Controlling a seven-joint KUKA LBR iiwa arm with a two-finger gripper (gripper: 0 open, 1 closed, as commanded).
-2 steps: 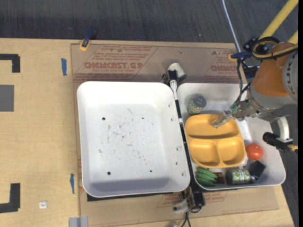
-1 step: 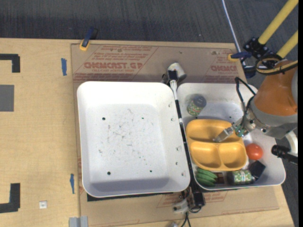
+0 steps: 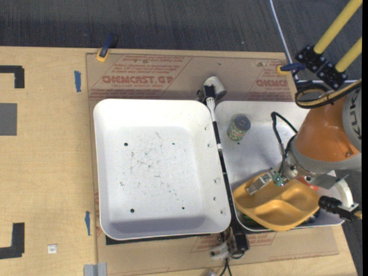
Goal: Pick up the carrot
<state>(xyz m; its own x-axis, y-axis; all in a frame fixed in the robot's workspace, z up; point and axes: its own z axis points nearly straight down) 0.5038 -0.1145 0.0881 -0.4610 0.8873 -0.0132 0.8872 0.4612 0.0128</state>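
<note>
Over the near part of the right-hand shallow white bin (image 3: 261, 142), the grey arm with its orange band (image 3: 325, 134) reaches down, and its two-finger gripper (image 3: 280, 179) sits low against a yellow curved plastic object (image 3: 282, 206) lying along that bin's near edge; how far it is open cannot be told. No carrot can be made out. A small green jar with a grey lid (image 3: 238, 127) stands toward the same bin's far side, well apart from the gripper. Left of that bin lies the second shallow white bin (image 3: 109, 154), its rim touching the divide.
</note>
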